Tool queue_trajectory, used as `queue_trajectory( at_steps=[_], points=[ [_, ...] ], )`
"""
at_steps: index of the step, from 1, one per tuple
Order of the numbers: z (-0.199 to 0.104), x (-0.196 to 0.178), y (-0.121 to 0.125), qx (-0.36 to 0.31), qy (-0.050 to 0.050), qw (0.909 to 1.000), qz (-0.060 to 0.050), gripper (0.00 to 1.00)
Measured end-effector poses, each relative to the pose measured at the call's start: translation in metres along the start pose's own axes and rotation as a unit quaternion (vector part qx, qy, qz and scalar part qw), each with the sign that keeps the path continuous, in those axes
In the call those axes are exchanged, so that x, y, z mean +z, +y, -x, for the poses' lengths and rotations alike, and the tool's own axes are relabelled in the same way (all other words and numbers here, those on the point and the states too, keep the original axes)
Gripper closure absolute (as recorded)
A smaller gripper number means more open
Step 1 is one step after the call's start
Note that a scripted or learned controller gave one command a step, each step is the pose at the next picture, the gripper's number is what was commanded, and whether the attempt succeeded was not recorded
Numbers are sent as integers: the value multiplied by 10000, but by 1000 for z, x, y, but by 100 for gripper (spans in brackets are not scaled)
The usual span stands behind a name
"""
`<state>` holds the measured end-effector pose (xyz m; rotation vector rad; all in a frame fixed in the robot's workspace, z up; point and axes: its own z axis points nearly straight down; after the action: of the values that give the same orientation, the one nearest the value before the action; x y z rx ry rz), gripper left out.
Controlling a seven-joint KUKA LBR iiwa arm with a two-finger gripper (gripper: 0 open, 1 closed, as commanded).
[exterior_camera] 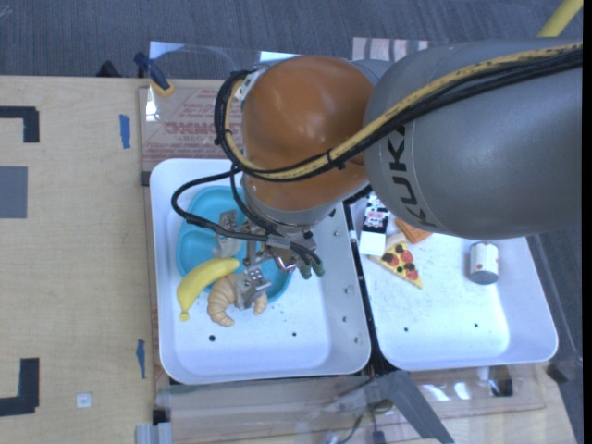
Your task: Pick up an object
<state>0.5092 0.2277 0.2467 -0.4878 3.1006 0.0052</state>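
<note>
Camera view shows the grey arm (481, 137) reaching in from the right, its orange band (301, 123) hanging over the left bin (277, 354). The gripper (250, 285) is down in that bin, above a blue plate (199, 239); whether anything sits between the gripper's tips cannot be made out from here. A banana (203, 280) lies on the near left part of the plate, and a croissant (222, 302) lies just beside it on the near side, close to the gripper. In the right bin (462, 340) a pizza slice (400, 262) lies near the left wall, with a small grey can (482, 261) well to its right and a black-and-white piece (375, 218) at the far left corner.
</note>
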Motion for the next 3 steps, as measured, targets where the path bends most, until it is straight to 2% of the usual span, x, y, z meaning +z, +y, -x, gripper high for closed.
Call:
queue_trajectory(
  at_steps=[1, 2, 3],
  points=[
    [-8, 23, 0, 1554, 17, 9878, -16, 100],
    [5, 44, -5, 3463, 18, 9381, -22, 100],
    [7, 32, -4, 3453, -18, 9385, -8, 100]
  ],
)
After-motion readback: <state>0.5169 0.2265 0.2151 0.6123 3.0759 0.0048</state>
